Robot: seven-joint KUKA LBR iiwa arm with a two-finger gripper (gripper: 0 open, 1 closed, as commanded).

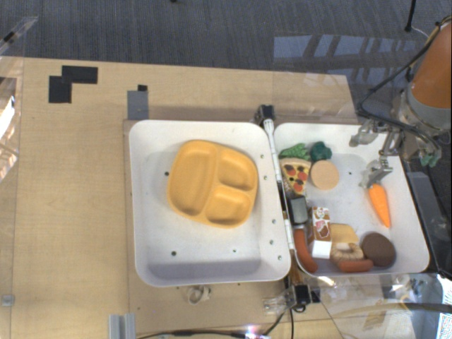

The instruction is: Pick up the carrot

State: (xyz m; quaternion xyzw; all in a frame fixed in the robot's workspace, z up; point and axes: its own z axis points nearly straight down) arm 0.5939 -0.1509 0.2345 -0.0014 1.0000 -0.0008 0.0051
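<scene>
The carrot [381,205] is a small orange cone lying flat near the right wall of the right bin [417,221], its thick end pointing to the back. My gripper [372,152] hangs over the back right part of that bin, just behind the carrot. It is open, and one fingertip [379,169] sits right at the carrot's thick end. Nothing is between the fingers.
The right bin also holds a green broccoli piece [304,150], a pizza slice [295,174], a tan round disc [325,175], a brown round piece [378,248], sausages [351,264] and small boxes. A yellow divided plate [212,182] lies in the left bin [162,260].
</scene>
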